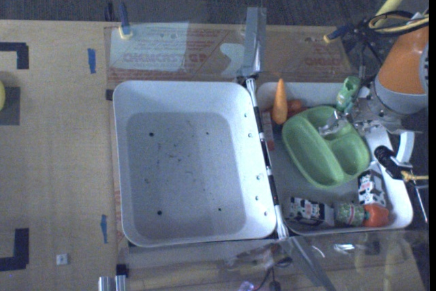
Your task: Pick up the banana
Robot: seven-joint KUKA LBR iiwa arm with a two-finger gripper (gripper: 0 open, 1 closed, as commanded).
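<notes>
Wooden bench (61, 167), two white bins (187, 160); one green bowl (323, 146), one carrot (280, 105); gripper (335, 123) closure unclear.

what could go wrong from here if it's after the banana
1. No banana is plainly in sight in the right bin; the green bowl may cover it, so a grasp could close on the bowl instead.
2. The gripper sits over the bowl's rim and could tip or drag it onto the carrot.
3. The bin is crowded: the small bottle and cow-print box lie close by, so a wrong pick is likely.
</notes>
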